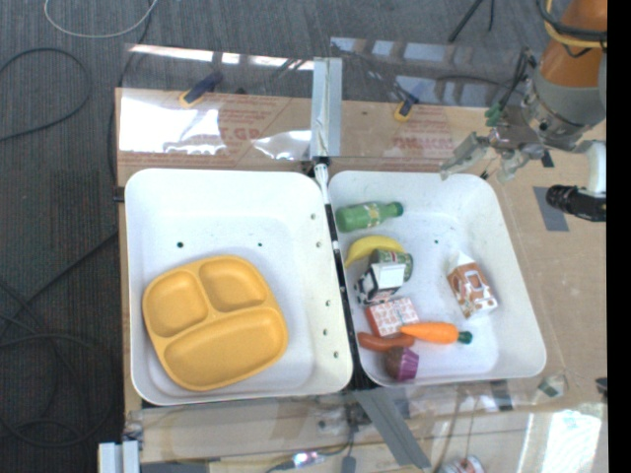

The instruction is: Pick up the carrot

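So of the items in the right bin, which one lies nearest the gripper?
The green bottle, lying on its side at the bin's far edge. The gripper hangs above the far rim; the carrot, banana and carton all lie farther toward the near side.

the grey arm with its orange band reaches in at upper right, its tool (480,162) hanging with fingers spread apart.

Arm (577,28) cut off by the top and right edges at 1 o'clock. Sausage (380,342) partly hidden under the red-and-white packet (393,315). Labels on the small box (384,275) too small to read.
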Tool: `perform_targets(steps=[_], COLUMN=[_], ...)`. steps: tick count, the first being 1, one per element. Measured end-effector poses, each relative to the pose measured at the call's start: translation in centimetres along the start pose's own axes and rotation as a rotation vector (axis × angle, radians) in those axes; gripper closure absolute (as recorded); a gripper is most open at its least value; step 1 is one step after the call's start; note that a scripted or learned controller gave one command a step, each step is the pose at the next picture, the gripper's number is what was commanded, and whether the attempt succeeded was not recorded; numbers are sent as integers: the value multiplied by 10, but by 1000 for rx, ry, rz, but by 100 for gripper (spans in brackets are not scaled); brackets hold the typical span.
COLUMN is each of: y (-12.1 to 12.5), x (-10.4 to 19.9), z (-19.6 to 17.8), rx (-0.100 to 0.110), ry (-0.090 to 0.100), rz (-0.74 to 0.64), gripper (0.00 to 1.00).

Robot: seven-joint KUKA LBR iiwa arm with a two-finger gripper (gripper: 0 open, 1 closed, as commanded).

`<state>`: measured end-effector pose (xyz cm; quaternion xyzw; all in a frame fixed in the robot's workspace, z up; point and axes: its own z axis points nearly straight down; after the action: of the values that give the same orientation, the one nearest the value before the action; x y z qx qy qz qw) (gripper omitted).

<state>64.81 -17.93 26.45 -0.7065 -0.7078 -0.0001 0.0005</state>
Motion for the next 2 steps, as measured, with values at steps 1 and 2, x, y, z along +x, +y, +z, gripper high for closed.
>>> perform_targets(steps=[1,2], y=[-56,-86], x=[21,-12], z=[74,154], rx=[0,-2], ry=[-1,0], rz=[-294,-503], gripper=[0,0])
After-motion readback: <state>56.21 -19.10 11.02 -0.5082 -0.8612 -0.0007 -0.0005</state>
